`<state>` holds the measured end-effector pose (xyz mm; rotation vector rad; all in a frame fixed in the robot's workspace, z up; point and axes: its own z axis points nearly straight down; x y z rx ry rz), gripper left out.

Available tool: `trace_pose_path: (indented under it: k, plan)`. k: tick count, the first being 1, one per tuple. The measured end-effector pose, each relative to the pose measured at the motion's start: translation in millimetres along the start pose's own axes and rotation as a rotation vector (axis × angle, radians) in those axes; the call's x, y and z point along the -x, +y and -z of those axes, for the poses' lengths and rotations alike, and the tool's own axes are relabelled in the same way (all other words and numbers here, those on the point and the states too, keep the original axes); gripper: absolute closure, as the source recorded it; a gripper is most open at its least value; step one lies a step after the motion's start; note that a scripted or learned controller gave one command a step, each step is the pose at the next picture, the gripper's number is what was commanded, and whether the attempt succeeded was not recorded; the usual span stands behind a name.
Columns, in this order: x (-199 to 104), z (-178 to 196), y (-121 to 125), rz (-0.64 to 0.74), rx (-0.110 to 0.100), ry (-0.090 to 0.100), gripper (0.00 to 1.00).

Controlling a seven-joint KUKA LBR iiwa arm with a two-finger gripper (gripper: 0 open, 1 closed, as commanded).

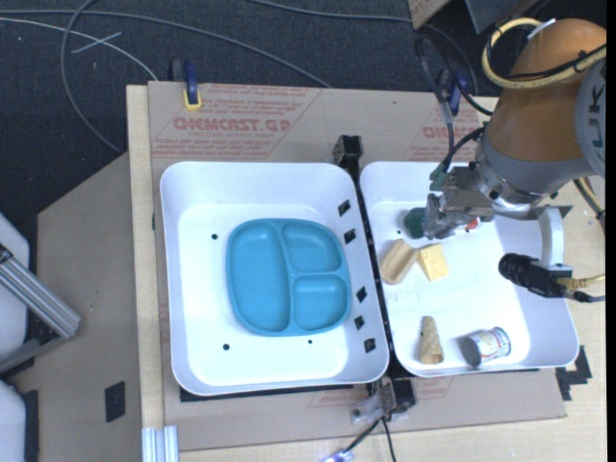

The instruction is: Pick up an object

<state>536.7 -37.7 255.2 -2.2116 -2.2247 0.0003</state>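
While poised over the right bin [539, 349], hovers gripper [438, 221], grip state unclear; just below, possibly foam wedge [433, 263]: light, soft, best pinched across flat sides.

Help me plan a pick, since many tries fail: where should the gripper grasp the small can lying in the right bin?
Probably across the can's round body, coming straight down. It lies on its side near the right bin's front edge, with fingers closing on the curved sides, not the ends.
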Motion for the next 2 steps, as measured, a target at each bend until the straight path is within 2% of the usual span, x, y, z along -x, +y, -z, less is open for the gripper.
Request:
trace_pose_path:
  k: [1,2]
  plan:
    - [-47,-2,4,0.0,0.002,-0.001,1.0]
    - [-100,-19,1,-0.002,-0.001,-0.002,1.0]
